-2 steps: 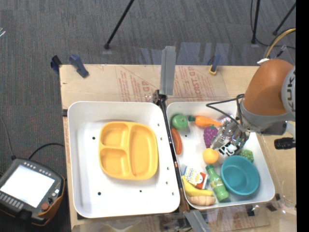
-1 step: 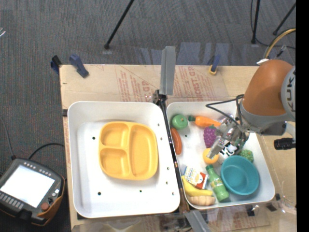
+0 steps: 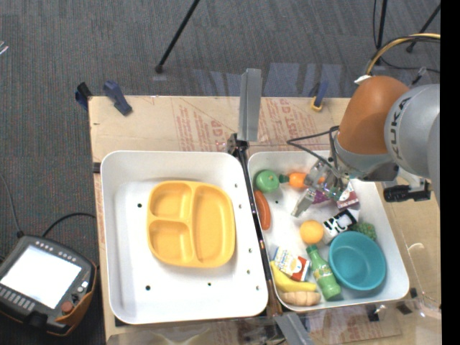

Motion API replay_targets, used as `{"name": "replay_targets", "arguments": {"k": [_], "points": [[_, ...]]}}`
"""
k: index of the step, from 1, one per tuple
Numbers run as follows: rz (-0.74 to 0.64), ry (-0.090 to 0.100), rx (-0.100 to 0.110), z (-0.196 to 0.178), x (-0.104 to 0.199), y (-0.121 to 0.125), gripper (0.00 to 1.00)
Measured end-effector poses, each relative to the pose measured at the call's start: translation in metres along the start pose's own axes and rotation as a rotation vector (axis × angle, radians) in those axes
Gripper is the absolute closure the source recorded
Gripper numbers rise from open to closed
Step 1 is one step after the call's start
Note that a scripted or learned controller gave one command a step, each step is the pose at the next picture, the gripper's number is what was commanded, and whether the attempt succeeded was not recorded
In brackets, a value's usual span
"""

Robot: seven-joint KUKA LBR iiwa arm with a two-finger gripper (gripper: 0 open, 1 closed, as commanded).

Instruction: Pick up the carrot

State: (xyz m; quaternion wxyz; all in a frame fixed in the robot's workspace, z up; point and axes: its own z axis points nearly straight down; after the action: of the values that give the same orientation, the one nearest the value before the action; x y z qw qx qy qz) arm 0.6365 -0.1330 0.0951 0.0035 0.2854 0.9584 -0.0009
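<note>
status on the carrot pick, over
Gripper over right bin, nothing held. Carrot at bin's top, beside green apple. Not gripped yet.

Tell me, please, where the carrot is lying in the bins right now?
The carrot lies at the far end of the right bin, just right of the green apple and left of the gripper.

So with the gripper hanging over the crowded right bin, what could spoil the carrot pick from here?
1. The gripper sits among the green apple, the small orange piece and the orange ball, so it may close on the wrong item.
2. The carrot lies tight along the right bin's left wall, leaving little finger room; a grasp could slip or hit the wall.
</note>
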Motion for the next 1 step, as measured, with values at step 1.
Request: {"name": "replay_targets", "arguments": {"k": [1], "points": [[0.131, 0.01, 0.001, 0.0078, 0.0661, -0.0304, 0.0]]}}
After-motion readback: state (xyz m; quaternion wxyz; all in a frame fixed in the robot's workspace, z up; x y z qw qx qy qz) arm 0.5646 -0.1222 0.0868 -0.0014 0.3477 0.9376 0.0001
